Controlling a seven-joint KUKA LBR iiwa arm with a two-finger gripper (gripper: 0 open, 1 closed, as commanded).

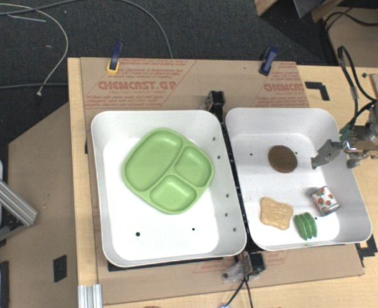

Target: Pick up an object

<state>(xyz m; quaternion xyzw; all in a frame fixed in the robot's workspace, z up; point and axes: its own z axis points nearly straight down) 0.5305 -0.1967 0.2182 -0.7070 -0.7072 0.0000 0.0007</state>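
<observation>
The right bin point(285, 122) holds a brown round disc point(282, 158), a tan bread-like piece point(276, 213), a green ribbed item point(305, 226) and a small white can with red spots point(325, 200). My gripper point(338, 158) hangs over the bin's right edge, open, with nothing between its fingers. It is to the right of the brown disc and above the small can in the view. One dark fingertip point(322, 155) reaches inward over the bin floor.
The left bin point(111, 223) contains a green divided plate point(169, 170). A black divider point(230, 165) runs between the bins. Blue clamps point(115, 56) point(268, 61) sit on the cardboard base behind them.
</observation>
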